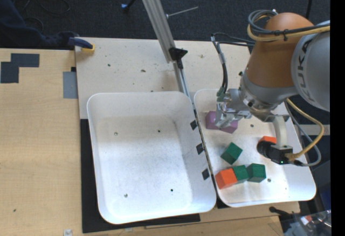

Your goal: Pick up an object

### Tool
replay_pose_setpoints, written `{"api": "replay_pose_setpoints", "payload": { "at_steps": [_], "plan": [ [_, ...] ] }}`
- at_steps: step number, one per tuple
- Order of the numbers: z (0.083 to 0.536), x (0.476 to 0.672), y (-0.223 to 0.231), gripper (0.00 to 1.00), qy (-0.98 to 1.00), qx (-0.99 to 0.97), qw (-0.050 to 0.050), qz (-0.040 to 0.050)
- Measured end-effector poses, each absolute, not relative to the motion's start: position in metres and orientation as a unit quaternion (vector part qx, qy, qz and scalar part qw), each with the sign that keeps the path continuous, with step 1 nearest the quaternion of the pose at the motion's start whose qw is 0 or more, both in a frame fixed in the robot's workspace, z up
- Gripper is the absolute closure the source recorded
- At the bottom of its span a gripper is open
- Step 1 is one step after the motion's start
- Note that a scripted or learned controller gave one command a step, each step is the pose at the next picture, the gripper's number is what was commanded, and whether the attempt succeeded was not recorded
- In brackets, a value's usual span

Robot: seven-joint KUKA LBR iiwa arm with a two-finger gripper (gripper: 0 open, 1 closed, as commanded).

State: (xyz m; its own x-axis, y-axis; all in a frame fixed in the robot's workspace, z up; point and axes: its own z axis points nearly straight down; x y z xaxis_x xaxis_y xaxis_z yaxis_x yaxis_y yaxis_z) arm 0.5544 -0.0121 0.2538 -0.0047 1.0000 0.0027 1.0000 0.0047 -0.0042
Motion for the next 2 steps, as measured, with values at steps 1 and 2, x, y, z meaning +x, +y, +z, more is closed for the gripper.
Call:
{"api": "replay_pose_setpoints", "payload": {
  "at_steps": [1,2],
  "plan": [
    [0.24,0.535,0.045,1.0,-0.709,-0.705,0.003,0.0012],
    [0.242,0.511,0.092,1.0,-0.709,-0.705,0.003,0.0015]
  ]
}}
